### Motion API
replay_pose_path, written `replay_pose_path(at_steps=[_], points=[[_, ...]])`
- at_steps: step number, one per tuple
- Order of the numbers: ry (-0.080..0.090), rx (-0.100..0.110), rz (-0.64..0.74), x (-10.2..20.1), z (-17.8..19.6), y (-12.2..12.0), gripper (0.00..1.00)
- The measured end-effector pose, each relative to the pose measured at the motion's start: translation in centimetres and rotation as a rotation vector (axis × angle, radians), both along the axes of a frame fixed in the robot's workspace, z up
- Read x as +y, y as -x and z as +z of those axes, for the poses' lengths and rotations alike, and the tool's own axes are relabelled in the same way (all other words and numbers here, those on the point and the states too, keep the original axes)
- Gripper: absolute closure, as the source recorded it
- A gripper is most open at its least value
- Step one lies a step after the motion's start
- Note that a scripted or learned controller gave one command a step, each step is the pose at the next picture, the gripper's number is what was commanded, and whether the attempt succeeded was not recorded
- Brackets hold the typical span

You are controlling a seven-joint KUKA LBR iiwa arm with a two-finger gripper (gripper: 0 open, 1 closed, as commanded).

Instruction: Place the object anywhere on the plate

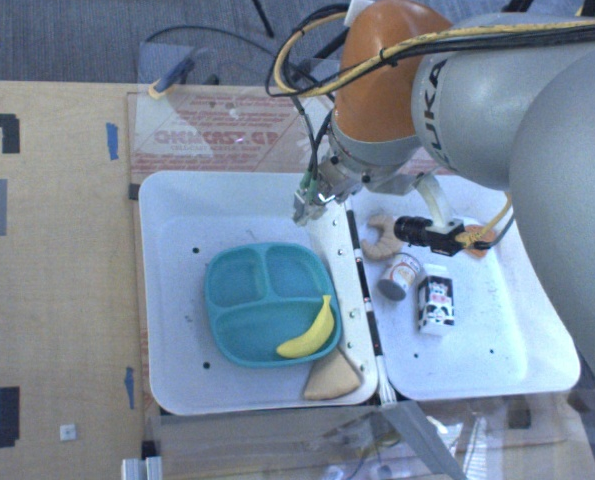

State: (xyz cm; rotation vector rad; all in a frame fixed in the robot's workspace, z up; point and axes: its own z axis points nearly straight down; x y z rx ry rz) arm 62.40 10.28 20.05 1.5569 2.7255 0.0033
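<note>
- Hovering near the bins' divider: metal pincer, grip state impossible to tell.
- Already lying on the teal sectioned plate: yellow banana, risking displacement.

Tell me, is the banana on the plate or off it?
On it. The banana lies in the teal plate's lower right compartment, its tip reaching over the rim.

I see a tan wedge in the left bin's near right corner. In the right bin lie a small can on its side, a black-and-white carton just right of it, and a beige curved piece farther back.
</note>
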Motion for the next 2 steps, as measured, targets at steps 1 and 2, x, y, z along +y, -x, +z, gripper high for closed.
replay_pose_path(at_steps=[1,2], points=[[0.000,0.004,0.291,4.72,2.66,10.19,1.00],[0.000,0.004,0.291,4.67,2.66,10.18,0.00]])
